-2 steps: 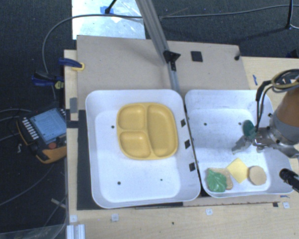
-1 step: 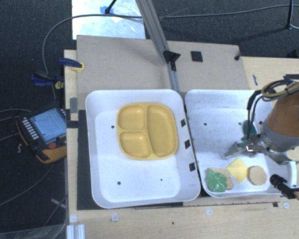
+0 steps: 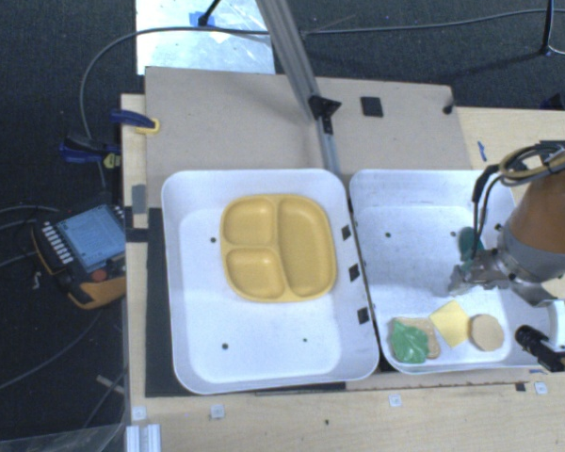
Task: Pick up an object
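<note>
Pincer (image 3: 463, 279) low in right bin (image 3: 405, 205), finger state unclear, food pieces (image 3: 449, 332) crowding near edge, open floor leftward.

Arm (image 3: 546, 215) cropped at right edge

smooth yellow plastic plate (image 3: 278, 247)

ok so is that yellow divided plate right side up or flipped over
Right side up. The yellow plate lies flat in the left bin, its three compartments facing the camera with raised dividers between them.
</note>
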Available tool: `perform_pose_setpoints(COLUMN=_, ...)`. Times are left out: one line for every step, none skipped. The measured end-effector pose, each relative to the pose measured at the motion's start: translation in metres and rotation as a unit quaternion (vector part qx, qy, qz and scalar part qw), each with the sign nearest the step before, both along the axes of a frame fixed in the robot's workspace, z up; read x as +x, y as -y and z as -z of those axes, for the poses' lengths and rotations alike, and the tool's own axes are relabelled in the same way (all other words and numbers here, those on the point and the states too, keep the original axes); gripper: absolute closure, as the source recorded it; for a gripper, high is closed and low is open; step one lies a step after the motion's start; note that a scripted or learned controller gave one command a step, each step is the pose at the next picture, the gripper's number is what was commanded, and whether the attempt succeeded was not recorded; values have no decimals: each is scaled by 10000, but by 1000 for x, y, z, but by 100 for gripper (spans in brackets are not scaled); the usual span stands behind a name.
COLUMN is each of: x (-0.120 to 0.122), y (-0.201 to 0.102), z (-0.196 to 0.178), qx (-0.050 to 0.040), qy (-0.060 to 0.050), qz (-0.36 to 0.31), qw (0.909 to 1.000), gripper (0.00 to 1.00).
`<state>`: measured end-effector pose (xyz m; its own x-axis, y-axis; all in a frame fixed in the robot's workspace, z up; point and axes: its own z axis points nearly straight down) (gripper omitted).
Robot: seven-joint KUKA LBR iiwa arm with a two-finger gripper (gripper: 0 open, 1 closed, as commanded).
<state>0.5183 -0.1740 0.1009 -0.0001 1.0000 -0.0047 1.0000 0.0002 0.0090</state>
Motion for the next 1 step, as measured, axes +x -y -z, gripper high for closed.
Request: perform_pose_setpoints(x=-4, y=-3, z=-62, qx=13, qy=-12, qz=-21, qw=10000, gripper=100)
